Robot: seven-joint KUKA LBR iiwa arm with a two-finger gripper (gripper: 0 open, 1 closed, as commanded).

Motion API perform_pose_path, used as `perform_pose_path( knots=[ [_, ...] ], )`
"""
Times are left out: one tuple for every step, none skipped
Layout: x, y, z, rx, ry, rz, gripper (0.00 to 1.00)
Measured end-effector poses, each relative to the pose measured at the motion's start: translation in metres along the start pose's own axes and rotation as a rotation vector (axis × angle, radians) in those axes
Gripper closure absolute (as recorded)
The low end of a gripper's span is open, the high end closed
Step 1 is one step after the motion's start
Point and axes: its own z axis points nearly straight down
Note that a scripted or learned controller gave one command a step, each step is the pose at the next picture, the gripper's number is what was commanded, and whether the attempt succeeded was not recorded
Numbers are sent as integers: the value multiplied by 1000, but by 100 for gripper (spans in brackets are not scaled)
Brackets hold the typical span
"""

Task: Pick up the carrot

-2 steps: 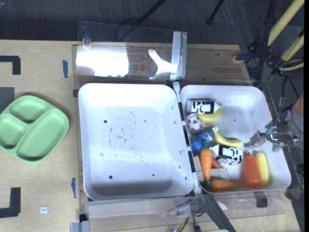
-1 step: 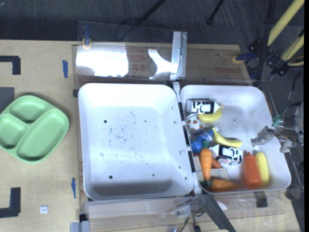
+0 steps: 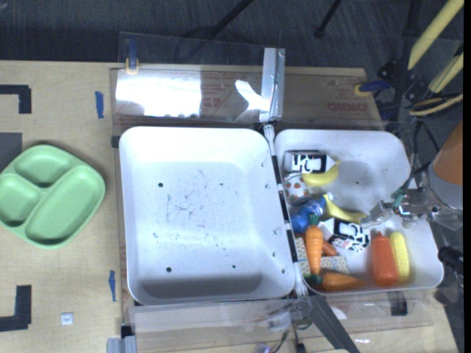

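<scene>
Camera view: tool low at right rim of right white bin; grip state cannot tell. Orange tapered carrot lies well left of tool, near bin's left wall, untouched. Yellow corn cob just below tool.

Carrot in right bin

Pale wooden tabletop, two shallow white plastic bins side by side, green sectioned plastic plate at left
</scene>
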Motion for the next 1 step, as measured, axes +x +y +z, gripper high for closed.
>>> perform_pose_path(
  knots=[
    [0,55,13,12,6,675,0]
  ],
)
